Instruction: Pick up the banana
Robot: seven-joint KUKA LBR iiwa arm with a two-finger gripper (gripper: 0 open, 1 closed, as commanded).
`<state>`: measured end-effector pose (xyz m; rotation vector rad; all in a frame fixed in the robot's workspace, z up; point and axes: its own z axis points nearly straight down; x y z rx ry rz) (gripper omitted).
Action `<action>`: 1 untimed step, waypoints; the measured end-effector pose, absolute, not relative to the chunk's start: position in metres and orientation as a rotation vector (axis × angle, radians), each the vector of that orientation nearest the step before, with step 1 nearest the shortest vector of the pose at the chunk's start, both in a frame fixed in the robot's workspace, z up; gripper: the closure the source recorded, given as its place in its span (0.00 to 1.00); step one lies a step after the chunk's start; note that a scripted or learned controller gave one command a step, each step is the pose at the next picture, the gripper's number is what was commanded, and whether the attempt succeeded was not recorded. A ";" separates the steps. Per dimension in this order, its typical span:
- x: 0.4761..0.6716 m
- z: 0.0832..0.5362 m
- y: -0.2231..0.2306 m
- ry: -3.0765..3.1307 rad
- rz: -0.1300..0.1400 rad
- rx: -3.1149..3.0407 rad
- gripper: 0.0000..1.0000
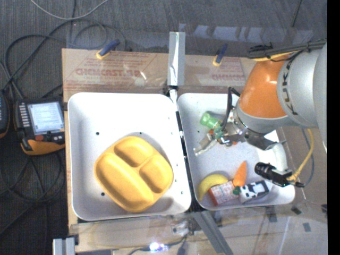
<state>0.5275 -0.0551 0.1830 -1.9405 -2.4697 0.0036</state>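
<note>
The gripper (215,138) hangs over the middle of the right bin (187,142); whether its fingers are spread or pressed together I cannot tell, the wrist blocking much of them. The banana (210,183) lies near the bin's front edge, touching a red carton (223,194) beside a carrot (240,173). Best come down squarely over the banana's left, clear of the carton.

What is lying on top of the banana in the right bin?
A red carton overlaps the banana at its near right end, with a carrot just beyond. The banana's part under the carton is hidden.
</note>
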 end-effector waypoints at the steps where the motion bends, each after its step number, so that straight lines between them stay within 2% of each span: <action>1: 0.483 0.183 -0.034 -2.851 0.001 -1.314 0.00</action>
